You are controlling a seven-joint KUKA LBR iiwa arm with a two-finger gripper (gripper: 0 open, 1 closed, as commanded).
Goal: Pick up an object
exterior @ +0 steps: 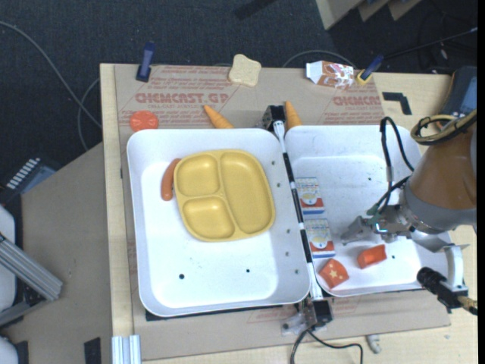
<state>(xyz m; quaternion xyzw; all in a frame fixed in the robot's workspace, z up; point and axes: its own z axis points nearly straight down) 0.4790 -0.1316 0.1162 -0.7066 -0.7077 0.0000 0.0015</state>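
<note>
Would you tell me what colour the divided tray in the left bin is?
Yellow; the divided tray shows best in the camera view.

The divided plate (225,194) lay in the left bin (151,279), and a sausage (167,180) lay just beside the plate, on its left. To the right of the plate, in the right bin (341,146), two small cartons (313,214) lay along the near wall. Further right of them were a cube (333,273) and a small block (372,257), with the gripper (367,229) above the block.

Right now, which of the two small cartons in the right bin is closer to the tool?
The lower carton, beside the red block, is nearer the tool; the other carton lies above it.
</note>
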